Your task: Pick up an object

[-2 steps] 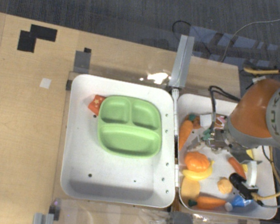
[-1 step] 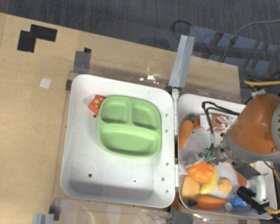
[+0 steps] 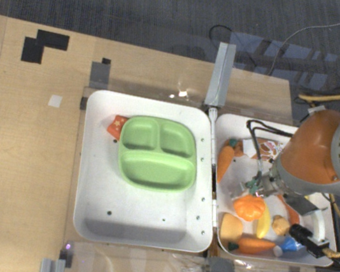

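Note:
The right bin holds several toy foods: a carrot along its left wall, an orange pumpkin-like piece, a tan block, a second carrot at the front, a yellow piece and a blue piece. My gripper reaches down from the orange-banded wrist into the middle of this bin, just above the orange pumpkin piece. The arm hides part of the bin's right side.
The left bin carries a green divided tray with a small red-orange item at its left edge. A metal post stands behind the divide between the bins. Cables run along the bench's right side.

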Robot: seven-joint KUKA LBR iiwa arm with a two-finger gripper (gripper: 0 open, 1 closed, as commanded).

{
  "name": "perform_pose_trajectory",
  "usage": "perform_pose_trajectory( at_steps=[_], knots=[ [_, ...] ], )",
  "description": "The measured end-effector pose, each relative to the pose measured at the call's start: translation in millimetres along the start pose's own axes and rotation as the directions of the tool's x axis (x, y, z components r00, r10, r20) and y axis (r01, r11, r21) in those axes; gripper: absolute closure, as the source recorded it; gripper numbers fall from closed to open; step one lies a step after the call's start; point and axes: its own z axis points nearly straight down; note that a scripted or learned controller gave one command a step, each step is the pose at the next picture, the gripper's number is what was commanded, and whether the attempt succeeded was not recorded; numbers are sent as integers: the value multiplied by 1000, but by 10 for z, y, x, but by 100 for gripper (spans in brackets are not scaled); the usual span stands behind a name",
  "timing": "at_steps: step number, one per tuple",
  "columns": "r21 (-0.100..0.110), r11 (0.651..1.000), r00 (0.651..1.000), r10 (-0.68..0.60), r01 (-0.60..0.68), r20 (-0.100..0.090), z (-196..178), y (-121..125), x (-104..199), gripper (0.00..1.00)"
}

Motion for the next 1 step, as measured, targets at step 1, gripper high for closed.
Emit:
perform_pose_trajectory(
  at_steps=[1],
  knots=[
    [17, 994, 994, 111, -110, -3, -815, 882, 227, 100]
  ],
)
